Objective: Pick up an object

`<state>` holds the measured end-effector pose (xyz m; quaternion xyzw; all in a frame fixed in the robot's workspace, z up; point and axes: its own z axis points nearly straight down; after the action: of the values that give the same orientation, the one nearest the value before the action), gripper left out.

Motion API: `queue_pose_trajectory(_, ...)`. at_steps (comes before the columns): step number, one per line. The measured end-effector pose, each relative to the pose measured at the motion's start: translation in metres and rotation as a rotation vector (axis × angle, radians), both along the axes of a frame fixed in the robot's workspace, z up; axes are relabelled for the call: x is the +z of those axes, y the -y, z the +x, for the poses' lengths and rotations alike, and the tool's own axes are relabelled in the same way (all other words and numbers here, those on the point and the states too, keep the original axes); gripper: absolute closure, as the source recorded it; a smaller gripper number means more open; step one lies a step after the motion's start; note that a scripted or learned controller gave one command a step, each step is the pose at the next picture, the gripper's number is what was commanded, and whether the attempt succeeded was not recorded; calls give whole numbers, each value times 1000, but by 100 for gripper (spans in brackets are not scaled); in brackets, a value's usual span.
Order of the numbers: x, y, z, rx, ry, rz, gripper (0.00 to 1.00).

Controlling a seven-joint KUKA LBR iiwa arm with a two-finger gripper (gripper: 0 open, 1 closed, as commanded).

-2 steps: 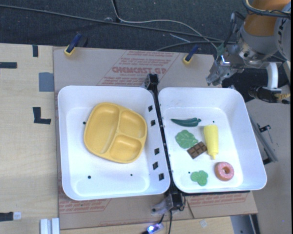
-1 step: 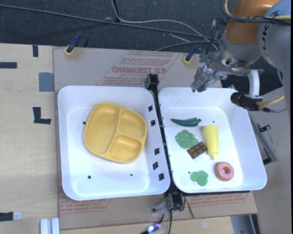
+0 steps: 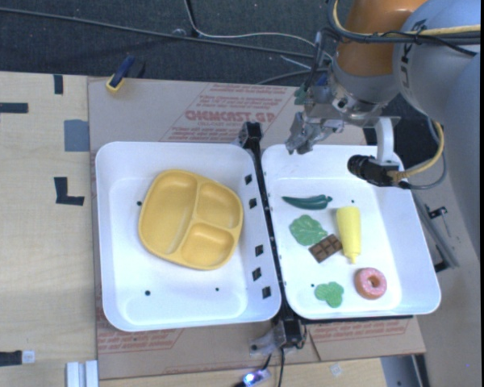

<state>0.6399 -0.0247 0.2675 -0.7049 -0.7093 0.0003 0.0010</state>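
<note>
Gripper (image 3: 304,138) held above far edge of right white bin (image 3: 403,216); finger state cannot be told. Nothing seen gripped. Small toy items lie clustered mid-bin: green chilli (image 3: 308,201), yellow corn-like piece (image 3: 348,230). Risk judged: crowded neighbours could be nudged, grasp missed.

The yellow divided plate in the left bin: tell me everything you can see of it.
The yellow divided plate is a rounded-square tray of what looks like glossy plastic, with raised ridges splitting it into three compartments: one large on its left, two smaller on its right. It lies flat and right side up, turned at a slant, on the floor of the left white bin, toward the bin's middle. Nothing lies in it, and only the bin touches it.
</note>
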Motion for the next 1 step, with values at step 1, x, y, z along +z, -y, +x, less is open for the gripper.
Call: queue_pose_trajectory(1, -17, -59, -10, 0, -2, 0, 100)
